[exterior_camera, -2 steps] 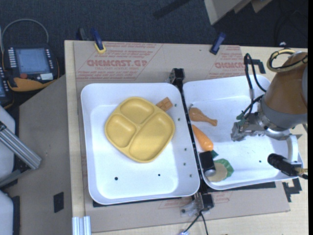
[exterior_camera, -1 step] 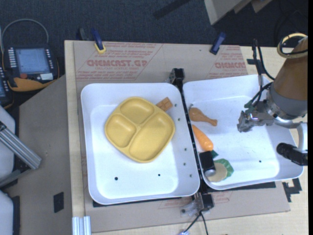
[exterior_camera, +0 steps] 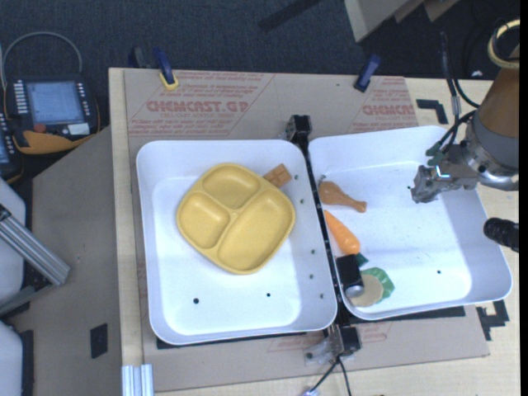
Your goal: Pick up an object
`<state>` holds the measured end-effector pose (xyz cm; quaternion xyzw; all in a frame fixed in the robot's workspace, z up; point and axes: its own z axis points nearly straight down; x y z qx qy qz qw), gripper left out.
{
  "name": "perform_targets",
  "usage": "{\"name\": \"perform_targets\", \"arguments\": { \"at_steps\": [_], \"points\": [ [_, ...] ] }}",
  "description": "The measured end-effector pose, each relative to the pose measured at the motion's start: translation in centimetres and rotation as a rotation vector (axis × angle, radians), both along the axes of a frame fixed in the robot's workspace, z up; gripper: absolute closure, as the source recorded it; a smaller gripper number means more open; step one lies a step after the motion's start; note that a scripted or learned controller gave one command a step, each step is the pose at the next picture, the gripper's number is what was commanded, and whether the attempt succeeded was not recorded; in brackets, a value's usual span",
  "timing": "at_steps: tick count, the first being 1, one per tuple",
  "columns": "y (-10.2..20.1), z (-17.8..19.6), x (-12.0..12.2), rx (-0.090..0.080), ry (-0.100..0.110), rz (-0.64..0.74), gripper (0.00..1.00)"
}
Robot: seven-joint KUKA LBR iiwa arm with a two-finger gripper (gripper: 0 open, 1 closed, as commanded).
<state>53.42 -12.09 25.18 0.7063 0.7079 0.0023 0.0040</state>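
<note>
In the right bin [exterior_camera: 462,246] a tan drumstick-shaped toy [exterior_camera: 340,195] lies near the left wall, with an orange carrot-like piece [exterior_camera: 341,232] just below it. Further down sit a small black object [exterior_camera: 350,272] and a green-and-tan round piece [exterior_camera: 376,286] by the bin's front left corner. My gripper [exterior_camera: 426,185] hangs over the right bin's upper right area, well to the right of these toys, with nothing visibly between its fingers.
The left bin [exterior_camera: 165,246] holds a yellow divided plate [exterior_camera: 236,218] with a small brown block [exterior_camera: 278,175] at its upper right edge. A black clamp [exterior_camera: 298,127] sits where the bins meet at the back. The arm [exterior_camera: 499,130] enters from the right.
</note>
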Motion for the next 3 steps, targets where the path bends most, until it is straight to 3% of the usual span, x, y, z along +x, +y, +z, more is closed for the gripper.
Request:
{"name": "perform_targets", "arguments": {
  "at_steps": [3],
  "points": [
    [14.3,-0.3,2.1,0.004,0.011,0.003,1.0]
  ]
}}
